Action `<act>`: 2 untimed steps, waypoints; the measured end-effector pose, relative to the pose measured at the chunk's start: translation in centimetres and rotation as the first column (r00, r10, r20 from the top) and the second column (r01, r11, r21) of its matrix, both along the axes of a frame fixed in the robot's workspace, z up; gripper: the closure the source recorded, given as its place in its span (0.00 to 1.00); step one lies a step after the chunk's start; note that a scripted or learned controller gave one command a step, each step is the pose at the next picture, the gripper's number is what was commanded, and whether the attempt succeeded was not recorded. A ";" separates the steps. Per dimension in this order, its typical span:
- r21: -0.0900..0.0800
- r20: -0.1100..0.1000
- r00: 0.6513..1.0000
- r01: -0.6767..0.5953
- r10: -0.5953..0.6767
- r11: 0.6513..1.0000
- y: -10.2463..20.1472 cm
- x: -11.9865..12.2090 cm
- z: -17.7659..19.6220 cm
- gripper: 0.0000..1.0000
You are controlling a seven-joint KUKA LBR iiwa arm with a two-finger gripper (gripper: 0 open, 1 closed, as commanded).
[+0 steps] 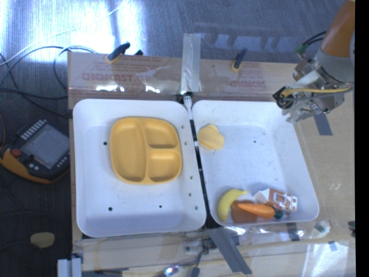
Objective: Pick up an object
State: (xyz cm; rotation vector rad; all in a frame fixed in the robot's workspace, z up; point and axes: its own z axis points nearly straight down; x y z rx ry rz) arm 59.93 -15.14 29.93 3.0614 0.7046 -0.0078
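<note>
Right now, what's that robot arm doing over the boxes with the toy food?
The robot arm reaches in with its tool over the far right corner of the right bin. It hasn't picked anything up yet. A banana, a carrot and a small carton lie together at the bin's near edge, and a pale yellow piece sits by the divider. A yellow plate lies in the left bin.

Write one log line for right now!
tool: by far corner of right bin | carrot, banana: near edge, untouched | yellow tray: left bin

grey arm [336,63], orange band [344,22], pale metal gripper [310,112]
</note>
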 end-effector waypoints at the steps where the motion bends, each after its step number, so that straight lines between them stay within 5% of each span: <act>1: -0.002 0.000 0.981 -0.195 0.195 0.981 -3.5 3.5 8.4 1.00; 2: -0.002 -0.001 0.986 -0.170 0.170 0.986 -4.7 4.4 9.9 1.00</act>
